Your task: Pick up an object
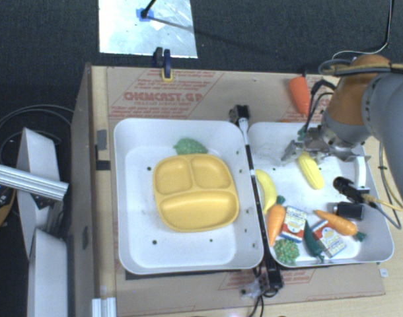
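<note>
- The pincer [312, 149] sits low in the right bin [267, 137], its metal fingers spread apart just above the top end of a yellow corn cob [312, 172]; nothing lies between them.
- The corn cob lies slanted on the bin floor, well clear of the bin walls.
- The grey arm [380, 104] with its orange band [347, 98] enters from the right over the bin's far corner.
- The bench is brown cardboard [162, 88] with red print, set on dark carpet; a shiny sheet [145, 18] lies beyond it.
- The left bin [132, 177] holds a yellow divided tray [193, 191] with a green leafy piece [189, 146] just behind it.
- The near edge of the right bin is crowded: a banana [266, 189] against the divider, two carrots [275, 222] [338, 223], small cartons [293, 220] and green peas [287, 250].
- Bare white floor lies left of the corn cob.
- An orange carrot-like piece [299, 92] rests on the cardboard behind the right bin.
</note>
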`<state>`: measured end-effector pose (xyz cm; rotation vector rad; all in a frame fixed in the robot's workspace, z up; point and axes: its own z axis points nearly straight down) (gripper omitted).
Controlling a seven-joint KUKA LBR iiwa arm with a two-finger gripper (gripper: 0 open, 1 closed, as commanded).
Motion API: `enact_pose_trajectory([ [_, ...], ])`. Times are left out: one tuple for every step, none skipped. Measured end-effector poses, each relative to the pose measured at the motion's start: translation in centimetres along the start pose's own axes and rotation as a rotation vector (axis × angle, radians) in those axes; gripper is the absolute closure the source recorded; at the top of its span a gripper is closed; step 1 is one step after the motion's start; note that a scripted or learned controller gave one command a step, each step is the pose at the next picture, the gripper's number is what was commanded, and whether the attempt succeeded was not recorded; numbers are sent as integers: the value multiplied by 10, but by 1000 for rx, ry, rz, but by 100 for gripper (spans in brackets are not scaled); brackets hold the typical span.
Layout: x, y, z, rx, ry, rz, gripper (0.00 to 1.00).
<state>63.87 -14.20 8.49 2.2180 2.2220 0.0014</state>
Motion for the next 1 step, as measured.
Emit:
enact_pose_trajectory([
  [0,1,-11,-3,-1,-1,100],
])
